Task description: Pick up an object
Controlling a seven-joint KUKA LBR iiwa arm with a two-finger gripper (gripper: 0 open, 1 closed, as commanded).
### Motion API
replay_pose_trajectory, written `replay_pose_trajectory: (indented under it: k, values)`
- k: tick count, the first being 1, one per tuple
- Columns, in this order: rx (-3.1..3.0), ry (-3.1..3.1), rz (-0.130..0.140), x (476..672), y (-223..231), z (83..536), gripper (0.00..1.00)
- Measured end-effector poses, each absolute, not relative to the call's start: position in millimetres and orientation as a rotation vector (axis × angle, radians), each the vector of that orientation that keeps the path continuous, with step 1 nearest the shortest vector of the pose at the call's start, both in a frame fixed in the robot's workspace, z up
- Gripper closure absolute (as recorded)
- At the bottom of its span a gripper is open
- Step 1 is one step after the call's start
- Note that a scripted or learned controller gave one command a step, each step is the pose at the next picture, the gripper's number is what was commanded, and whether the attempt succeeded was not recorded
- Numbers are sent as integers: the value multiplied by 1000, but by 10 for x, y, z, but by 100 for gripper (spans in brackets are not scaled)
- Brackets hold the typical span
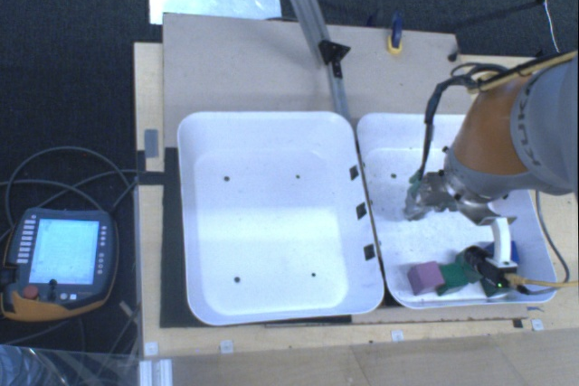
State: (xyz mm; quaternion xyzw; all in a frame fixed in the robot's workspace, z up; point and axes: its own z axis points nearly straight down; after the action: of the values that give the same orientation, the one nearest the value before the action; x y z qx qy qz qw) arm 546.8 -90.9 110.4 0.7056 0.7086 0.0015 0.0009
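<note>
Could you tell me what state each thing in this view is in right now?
End effector: low over the right bin, nothing visibly held.
Purple block: lying in the right bin, untouched.
Green object: lying against the purple block.
Teach pendant: screen lit.

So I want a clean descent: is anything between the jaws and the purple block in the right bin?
Nothing visible lies between the gripper and the purple block; bare bin floor separates them. A green object touches the block's right side.

The arm [520,136] runs off the right edge and covers much of the right bin [391,160]. Its end effector [418,202] is too small to resolve; green object [466,271] partly hidden behind the purple block [423,277]
</note>
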Motion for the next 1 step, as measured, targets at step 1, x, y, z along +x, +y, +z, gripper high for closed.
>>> replay_pose_trajectory:
  k: [1]
  values:
    - [2213,2222,6,5506,-922,1539,100]
